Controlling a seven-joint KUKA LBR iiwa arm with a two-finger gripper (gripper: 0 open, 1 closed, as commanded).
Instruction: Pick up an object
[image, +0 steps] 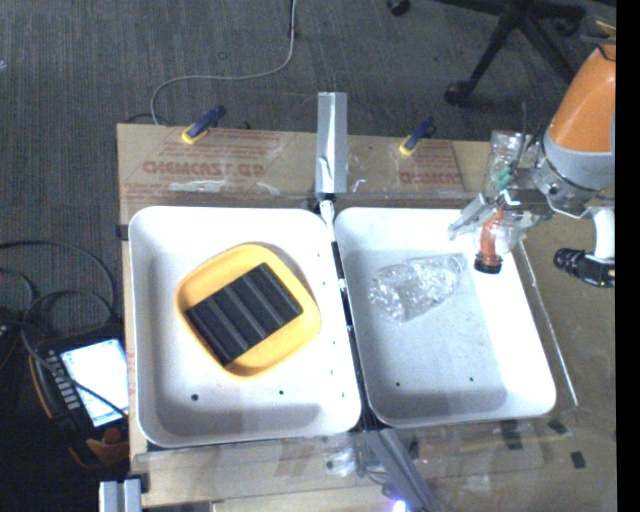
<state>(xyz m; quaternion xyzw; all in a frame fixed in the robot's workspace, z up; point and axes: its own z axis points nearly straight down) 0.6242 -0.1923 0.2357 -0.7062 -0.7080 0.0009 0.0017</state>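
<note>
My gripper (492, 232) hangs over the far right corner of the right bin (520, 395). Its pale fingers (466, 221) are spread apart, so it is open. Between and just below them is a small orange object with a black end (488, 250), upright near the bin's far wall. I cannot tell whether the fingers touch it. A crumpled clear plastic object (415, 285) lies in the right bin, left of the gripper. In the left bin (160, 400), a yellow object with a black ridged top (248, 308) lies far from the gripper.
The bins meet at a central divider (343, 300). A metal post (331, 150) and two blue-and-yellow clamps (203, 123) sit on the cardboard behind them. The arm's orange band (590, 100) is at the upper right.
</note>
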